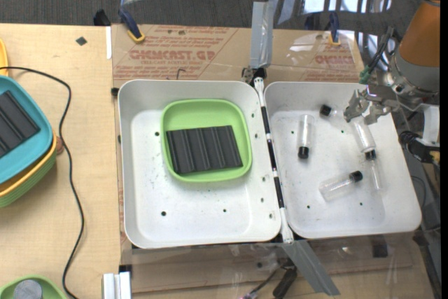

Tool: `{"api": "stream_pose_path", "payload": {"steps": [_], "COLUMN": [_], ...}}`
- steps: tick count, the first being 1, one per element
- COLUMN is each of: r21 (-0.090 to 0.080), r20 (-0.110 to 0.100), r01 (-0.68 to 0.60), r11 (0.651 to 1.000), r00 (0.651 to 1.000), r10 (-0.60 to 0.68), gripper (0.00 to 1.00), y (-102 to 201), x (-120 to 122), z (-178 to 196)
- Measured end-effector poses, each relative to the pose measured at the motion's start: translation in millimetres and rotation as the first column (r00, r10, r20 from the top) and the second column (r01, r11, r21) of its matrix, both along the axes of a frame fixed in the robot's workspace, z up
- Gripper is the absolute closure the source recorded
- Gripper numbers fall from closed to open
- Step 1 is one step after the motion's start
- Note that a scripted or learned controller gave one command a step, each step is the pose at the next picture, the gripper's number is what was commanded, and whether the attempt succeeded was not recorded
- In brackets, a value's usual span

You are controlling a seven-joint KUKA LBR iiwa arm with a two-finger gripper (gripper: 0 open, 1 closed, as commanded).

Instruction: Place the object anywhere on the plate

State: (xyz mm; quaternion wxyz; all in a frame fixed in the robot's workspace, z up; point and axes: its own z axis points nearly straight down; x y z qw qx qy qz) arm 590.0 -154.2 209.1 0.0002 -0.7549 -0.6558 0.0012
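1. While hovering above the right bin [399, 217], gripper [365, 110] at the far right corner, over a clear black-capped vial [365, 140]; finger spread and any hold: cannot tell.
2. Three more vials on that bin's floor: one upright-lying [304, 136], one slanted [341, 183], one near the back [327, 110].
3. Green plate [241, 115] in the left bin [140, 220], bearing just a black ribbed mat [204, 149].
4. Judged barely begun: nothing delivered; grasp, carry and release all remaining.

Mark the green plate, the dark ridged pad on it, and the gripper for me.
green plate [238, 117]: camera view, bare right rim.
dark ridged pad [204, 149]: camera view, middle of its top face.
gripper [367, 110]: camera view, between its fingertips, over the right bin.
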Motion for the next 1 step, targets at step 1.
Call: {"api": "stream_pose_path", "payload": {"steps": [1], "r21": [0.000], "r20": [0.000], "r01": [0.000], "r11": [1.000], "r00": [1.000], "r10": [0.000], "gripper": [0.00], "y": [0.0], "x": [0.0], "z": [0.0]}}
